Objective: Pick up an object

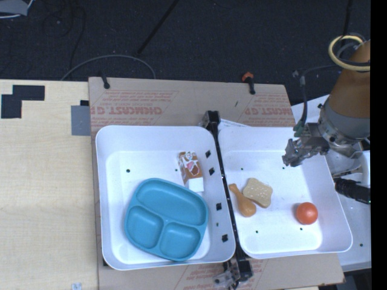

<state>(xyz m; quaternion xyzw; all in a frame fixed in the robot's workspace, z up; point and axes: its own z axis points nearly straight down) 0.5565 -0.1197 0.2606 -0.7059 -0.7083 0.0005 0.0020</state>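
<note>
Two shallow white plastic bins are seen side by side: the left bin (115, 162) and the right bin (272, 234). A blue compartmented plastic tray (166, 219) and a small brown-and-white packet (191, 168) lie in the left bin. The dark two-finger gripper (295, 154) is held above the right bin's upper right part; whether it is released or clenched cannot be told. The approach step is judged to be in hand. Candidate objects lie below it: a tan bread-like piece (257, 192) touching an orange-brown drumstick shape (242, 202), and a red ball (307, 213) well apart. A descent over one object is required next.
</note>
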